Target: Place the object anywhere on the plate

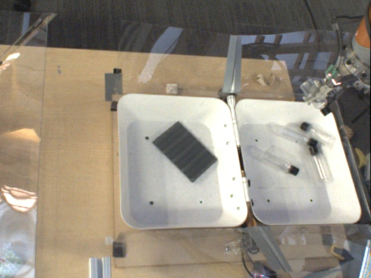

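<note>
I see the plate (185,151) as a dark grey, ridged rectangular slab lying flat on the floor of the left bin (133,207), turned at a slant so its corners point up, down, left and right in the frame; it sits a little above the bin's middle. In the right bin (348,213) lie three clear tubes with black caps: one (275,159) near the centre, angled down toward the right, one (320,157) further right and nearly upright in the frame, and one (316,131) toward the upper right, close beside the second
</note>
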Robot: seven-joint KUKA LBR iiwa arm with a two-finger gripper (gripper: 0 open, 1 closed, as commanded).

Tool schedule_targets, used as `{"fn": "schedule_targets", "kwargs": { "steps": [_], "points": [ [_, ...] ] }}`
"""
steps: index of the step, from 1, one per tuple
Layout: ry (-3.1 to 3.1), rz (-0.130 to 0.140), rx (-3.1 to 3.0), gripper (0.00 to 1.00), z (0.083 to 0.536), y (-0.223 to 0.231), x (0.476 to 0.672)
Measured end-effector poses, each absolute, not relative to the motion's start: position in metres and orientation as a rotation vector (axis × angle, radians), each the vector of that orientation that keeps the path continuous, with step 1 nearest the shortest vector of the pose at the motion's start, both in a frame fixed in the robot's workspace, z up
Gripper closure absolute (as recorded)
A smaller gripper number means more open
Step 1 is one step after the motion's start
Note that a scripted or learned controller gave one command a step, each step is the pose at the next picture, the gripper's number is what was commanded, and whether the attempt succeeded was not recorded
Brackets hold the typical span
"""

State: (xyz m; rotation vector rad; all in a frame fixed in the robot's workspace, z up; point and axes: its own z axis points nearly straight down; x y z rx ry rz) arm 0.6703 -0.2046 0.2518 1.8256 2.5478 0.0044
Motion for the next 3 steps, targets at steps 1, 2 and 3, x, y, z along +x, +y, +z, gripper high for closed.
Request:
{"fn": "schedule_targets", "kwargs": {
  "steps": [1, 2, 3],
  "points": [
    [2.588, 0.003, 1.767, 1.0, 0.266, -0.204, 0.671],
    [2.073, 0.005, 2.353, 1.0, 0.332, -0.183, 0.657],
    [2.128, 0.004, 2.307, 1.0, 0.254, -0.124, 0.591]
  ]
}}
